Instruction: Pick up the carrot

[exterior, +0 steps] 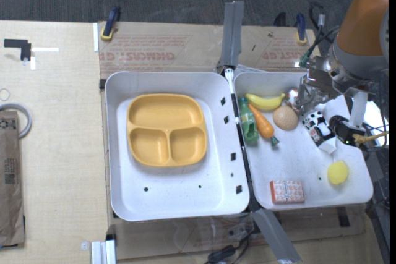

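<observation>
The carrot [263,123] is orange with a green stalk end pointing down-right. It lies in the right bin [309,191], between a green bottle [248,122] and a tan potato [285,117], just below a banana [265,101]. My gripper [305,97] hangs over the upper right part of that bin, to the right of the potato and apart from the carrot. The arm's grey and orange body rises behind it at the right edge.
A yellow lemon [337,173] and a small pink box [286,191] lie in the right bin's lower part. The left bin [124,195] holds a yellow divided plate [166,129]. A grey divider [232,34] stands between the bins at the back.
</observation>
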